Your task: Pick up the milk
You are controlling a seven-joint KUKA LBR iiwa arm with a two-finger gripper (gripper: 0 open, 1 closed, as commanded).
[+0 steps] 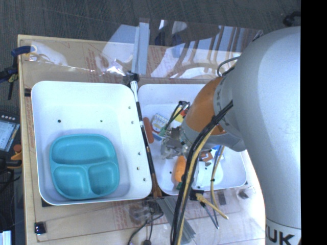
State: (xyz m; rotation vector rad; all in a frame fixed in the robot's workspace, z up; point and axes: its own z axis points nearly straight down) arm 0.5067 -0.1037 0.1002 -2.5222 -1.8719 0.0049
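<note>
The arm's jaws, their spread impossible to tell, hang low in the right bin, with what may be the small milk carton just up-left of them.

**Milk carton in the right bin**

The milk appears as a small pale carton with a greenish printed face — only part of it shows. It lies tilted in the right bin, near the bin's left wall and toward its middle, just beside a reddish-orange item. Its right side is hidden behind the arm — lettering is too small to read.
</note>
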